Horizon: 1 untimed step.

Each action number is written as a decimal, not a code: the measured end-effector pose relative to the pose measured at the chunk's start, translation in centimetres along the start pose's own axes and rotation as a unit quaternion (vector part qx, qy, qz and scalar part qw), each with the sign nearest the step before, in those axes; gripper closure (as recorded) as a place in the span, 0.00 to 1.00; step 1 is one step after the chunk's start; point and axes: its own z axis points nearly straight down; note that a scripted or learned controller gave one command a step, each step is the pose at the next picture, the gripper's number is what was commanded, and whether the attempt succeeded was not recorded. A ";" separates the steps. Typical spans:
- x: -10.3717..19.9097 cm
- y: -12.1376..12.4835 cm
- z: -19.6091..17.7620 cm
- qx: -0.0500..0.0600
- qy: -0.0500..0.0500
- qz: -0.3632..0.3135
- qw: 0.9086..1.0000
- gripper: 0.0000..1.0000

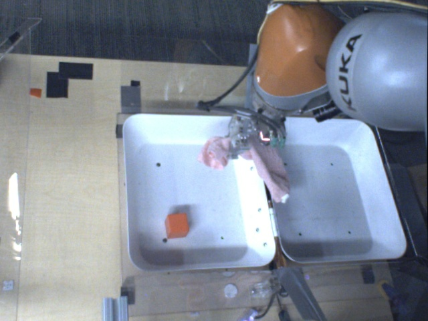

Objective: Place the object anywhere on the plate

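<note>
A pink cloth (267,169) hangs from my gripper (239,139) at the back of the bench, over the wall between the two bins. One bunched end (215,154) sits over the left bin (144,179). A long tail trails down and right to the rim of the right bin (348,179). The fingers pinch the cloth near its top, and the grey and orange wrist (294,52) hides much of the gripper body. A small orange cube (177,225) lies on the floor of the left bin, near its front.
Both white bins stand side by side, their rims meeting at about mid-frame (271,226). The big arm body (381,65) looms over the right bin's back corner. A black cable (224,99) runs along the back edge. Black markers (63,77) lie on the bench at far left.
</note>
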 end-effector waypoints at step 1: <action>0.0 0.0 -0.1 0.000 0.000 0.000 1.000 0.00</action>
